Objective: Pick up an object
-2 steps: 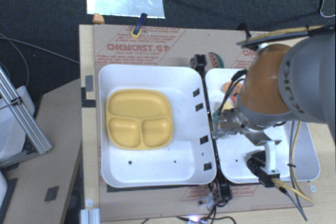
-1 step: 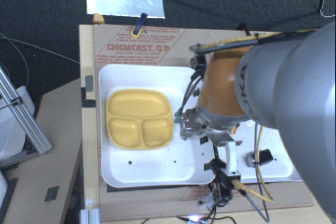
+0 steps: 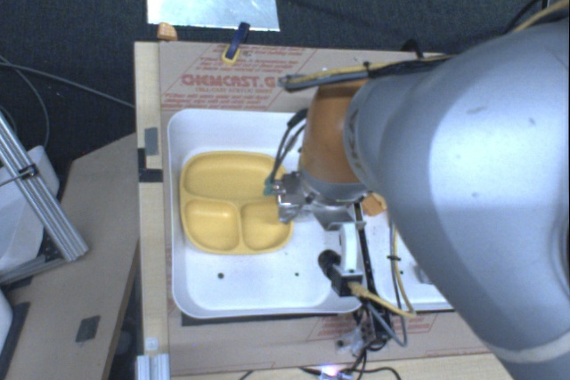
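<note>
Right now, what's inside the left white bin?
A yellow three-compartment tray lies in the left bin. The gripper is at the tray's right edge. The arm covers the bin's right side, so anything there is hidden.

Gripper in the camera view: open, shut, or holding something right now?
Gripper: cannot be told. It is down at the right edge of the yellow divided tray in the white bin.
</note>
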You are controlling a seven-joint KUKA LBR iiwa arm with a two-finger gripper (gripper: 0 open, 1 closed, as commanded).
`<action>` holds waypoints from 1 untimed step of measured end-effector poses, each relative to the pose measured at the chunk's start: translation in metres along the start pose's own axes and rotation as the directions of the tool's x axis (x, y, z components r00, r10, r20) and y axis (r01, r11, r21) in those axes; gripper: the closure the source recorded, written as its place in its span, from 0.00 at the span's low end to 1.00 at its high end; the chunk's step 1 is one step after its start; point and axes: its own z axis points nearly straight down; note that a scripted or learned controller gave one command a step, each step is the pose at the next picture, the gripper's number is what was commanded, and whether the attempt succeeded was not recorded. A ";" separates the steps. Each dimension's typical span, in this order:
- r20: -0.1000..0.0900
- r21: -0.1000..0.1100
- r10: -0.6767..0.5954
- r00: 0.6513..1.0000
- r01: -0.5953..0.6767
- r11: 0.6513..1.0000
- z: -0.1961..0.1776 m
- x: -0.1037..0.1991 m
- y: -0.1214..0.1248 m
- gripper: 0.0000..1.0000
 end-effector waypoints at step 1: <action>-0.002 -0.006 0.000 1.000 0.000 1.000 0.023 0.026 0.003 1.00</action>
